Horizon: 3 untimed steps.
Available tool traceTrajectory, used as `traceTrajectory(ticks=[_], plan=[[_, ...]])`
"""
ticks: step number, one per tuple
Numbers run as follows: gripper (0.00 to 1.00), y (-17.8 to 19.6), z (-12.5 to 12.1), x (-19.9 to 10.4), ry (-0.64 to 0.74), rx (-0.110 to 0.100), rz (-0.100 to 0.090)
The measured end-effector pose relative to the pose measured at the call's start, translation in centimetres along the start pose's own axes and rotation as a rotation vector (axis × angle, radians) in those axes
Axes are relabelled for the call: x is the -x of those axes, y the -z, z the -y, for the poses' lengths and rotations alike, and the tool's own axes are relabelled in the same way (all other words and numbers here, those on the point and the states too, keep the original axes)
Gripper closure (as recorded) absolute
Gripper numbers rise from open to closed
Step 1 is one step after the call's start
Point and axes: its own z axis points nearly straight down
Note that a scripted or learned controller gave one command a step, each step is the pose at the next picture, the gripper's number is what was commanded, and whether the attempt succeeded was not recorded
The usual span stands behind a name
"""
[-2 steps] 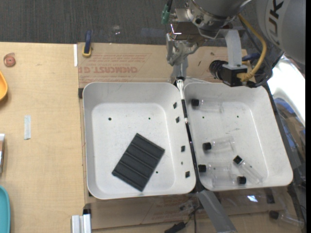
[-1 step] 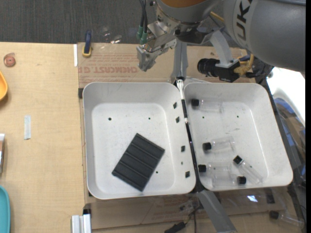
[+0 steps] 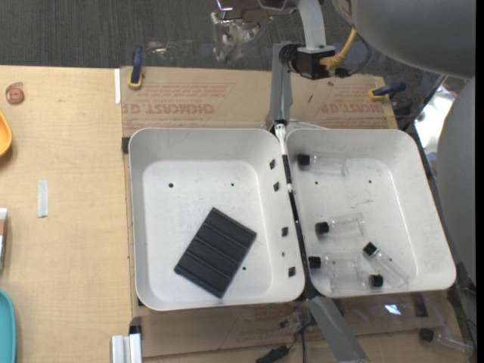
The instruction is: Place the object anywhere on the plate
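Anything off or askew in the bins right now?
Dark ribbed rectangular plate lies diagonally in the left white bin, skewed to its walls. Clear black-capped vials lie toppled at mixed angles in the right white bin. No spill visible.

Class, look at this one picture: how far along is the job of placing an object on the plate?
Done: nothing yet. The dark ribbed plate in the left bin carries no object. In hand: the claw sits high above the bins' far edge, and nothing shows between its fingers. Left: the clear black-capped vials all lie in the right bin; one must be picked up, carried over and set on the plate.
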Motion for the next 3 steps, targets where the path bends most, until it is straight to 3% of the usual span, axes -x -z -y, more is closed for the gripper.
traceTrajectory(ticks=[1,2,3], plan=[[1.00,-10.6,6.8,-2.9,0.136,-0.002,0.000],[1.00,-6.7,1.2,-0.3,0.470,0.003,0.000],[1.00,-9.0,5.5,-1.4,0.765,0.002,-0.001]])
